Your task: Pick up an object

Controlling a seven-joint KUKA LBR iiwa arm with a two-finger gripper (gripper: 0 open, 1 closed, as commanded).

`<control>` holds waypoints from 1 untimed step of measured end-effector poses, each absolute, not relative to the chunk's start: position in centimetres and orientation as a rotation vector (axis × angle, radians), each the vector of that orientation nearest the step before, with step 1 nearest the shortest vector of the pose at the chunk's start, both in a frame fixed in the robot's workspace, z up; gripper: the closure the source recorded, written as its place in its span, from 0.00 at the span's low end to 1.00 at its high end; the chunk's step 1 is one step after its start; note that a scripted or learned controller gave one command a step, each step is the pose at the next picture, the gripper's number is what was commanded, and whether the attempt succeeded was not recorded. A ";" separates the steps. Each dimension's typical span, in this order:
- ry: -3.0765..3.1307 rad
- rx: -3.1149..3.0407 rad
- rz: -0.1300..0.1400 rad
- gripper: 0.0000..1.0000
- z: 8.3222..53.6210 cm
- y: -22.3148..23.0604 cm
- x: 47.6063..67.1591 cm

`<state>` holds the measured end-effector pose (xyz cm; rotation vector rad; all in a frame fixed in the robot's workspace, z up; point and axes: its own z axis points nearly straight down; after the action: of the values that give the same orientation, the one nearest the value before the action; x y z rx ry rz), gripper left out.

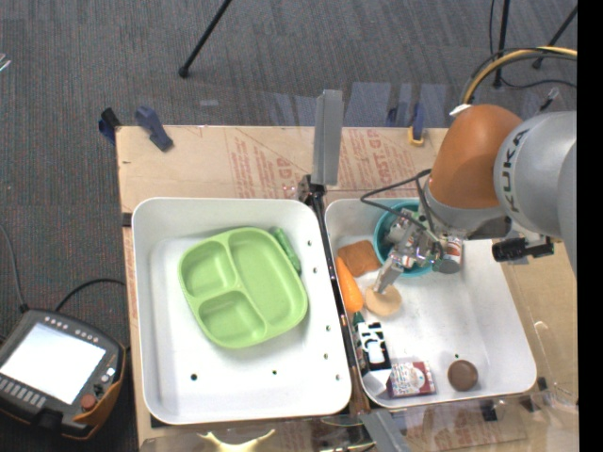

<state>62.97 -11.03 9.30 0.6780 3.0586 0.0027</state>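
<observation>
The claw (388, 281) hangs low in the far-left part of the right bin (490, 342), directly over a tan disc (383, 300). One pale finger (389, 273) slants down to the disc and appears to touch its top; the second finger is masked by wrist hardware, so how far the claw is open cannot be told, and nothing is seen gripped. The wrist hides most of a teal bowl (385, 234), leaving only its left rim exposed. A brown square (357, 256) lies just left of the claw, with an orange piece (350, 291) against the left wall. Near the front edge, a black-and-white item (373, 344) and a small packet (411, 379) sit close together; their details are too small to make out. A dark ball (462, 375) rests at the near right. The right half of this bin's floor is open. The left bin (151, 252) holds a green tray (244, 285), with bare floor along its near side.
</observation>
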 end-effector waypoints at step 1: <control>3.047 0.726 0.005 0.00 9.2 -11.0 63.8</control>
<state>63.79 -11.05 9.21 0.7257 3.0475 0.0045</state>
